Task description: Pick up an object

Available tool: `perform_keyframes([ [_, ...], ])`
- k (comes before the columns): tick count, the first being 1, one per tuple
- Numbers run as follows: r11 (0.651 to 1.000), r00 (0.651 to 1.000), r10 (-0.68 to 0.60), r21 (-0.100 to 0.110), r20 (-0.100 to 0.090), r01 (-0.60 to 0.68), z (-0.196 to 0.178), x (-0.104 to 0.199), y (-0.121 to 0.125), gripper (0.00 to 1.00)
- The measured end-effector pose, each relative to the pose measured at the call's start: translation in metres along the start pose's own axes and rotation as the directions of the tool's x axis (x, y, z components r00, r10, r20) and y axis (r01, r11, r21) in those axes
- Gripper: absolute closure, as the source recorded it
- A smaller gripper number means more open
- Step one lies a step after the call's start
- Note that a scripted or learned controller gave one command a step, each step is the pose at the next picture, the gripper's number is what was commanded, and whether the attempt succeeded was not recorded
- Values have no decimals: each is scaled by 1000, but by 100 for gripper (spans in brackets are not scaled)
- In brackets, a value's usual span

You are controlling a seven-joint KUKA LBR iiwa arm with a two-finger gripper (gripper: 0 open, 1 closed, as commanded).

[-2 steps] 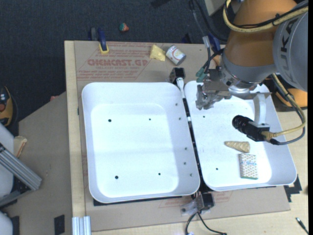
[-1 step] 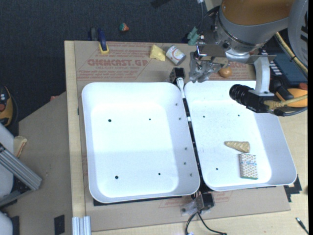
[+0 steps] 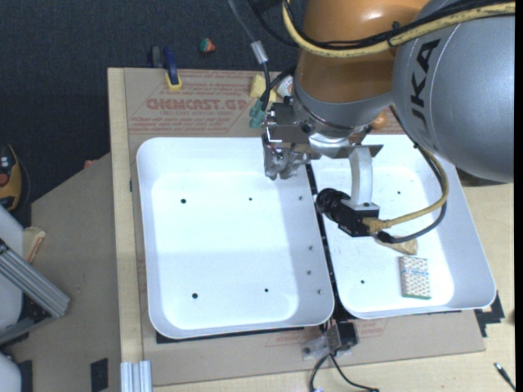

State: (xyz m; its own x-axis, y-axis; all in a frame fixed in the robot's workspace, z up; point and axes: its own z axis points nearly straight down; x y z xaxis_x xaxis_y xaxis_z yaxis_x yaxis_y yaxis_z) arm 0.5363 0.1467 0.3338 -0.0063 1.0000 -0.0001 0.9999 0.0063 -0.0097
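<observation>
Object: I see a small flat rectangular block (image 3: 415, 278) lying in the right bin, near its front right corner. Its top is pale with a fine speckled pattern and one greenish edge.
Long axis: I read it as running nearly front to back in the bin, tilted only slightly.
Right bin: a shallow white plastic tray (image 3: 384, 296) with rounded corners and a smooth matte floor. A thin tan sliver (image 3: 406, 247) lies just behind the block.
Left bin: I see a matching white tray (image 3: 163, 158), its floor marked by a few small dark dots.
Arm: glossy orange band and grey casing above the back of both bins.
Gripper: the gripper (image 3: 280, 170) hangs over the back right corner of the left bin, well apart from the block.
Jaws: I cannot tell whether they are parted or closed.
Surface: brown cardboard sheet (image 3: 204, 104) printed with red lettering under the bins.
</observation>
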Motion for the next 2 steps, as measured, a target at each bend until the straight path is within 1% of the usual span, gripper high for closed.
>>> perform_keyframes([
  [1, 1000, 1000, -1, -14, -3, 1, 8, 77, 46, 100],
  [2, 1000, 1000, 9, -15, -1, -9, -25, 32, 44, 100],
])
